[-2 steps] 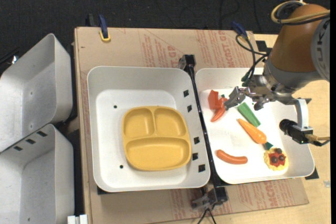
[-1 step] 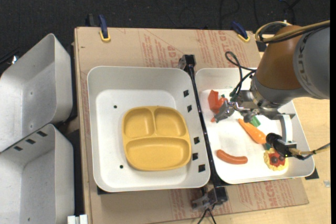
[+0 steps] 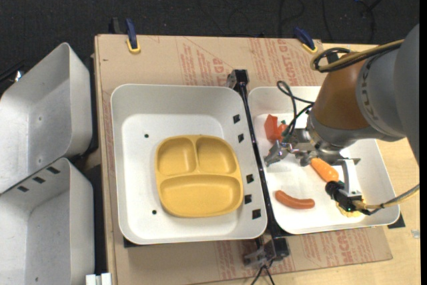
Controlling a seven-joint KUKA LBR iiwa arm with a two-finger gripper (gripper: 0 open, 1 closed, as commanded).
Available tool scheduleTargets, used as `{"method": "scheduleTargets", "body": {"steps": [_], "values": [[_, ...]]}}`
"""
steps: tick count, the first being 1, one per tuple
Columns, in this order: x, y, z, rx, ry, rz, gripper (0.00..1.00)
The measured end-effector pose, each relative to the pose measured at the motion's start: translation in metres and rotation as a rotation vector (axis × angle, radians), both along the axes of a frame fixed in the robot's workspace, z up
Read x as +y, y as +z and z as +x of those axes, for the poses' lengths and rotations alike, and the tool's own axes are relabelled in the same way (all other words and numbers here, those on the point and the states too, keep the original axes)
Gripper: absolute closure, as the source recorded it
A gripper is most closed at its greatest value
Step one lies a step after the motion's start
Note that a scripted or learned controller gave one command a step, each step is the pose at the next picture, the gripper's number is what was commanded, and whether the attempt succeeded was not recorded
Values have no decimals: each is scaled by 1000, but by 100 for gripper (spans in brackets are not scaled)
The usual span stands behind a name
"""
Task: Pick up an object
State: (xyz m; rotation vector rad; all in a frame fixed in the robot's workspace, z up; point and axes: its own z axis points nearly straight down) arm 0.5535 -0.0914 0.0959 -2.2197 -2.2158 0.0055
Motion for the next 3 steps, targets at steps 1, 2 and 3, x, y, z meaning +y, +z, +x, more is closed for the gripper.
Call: {"method": "scheduleTargets", "body": {"steps": [1, 2, 3], "values": [[0, 13, 1, -6, -2, -1, 100], [-1, 72, -7, -11, 1, -2, 100], [5, 133, -7, -13, 5, -2, 100]]}}
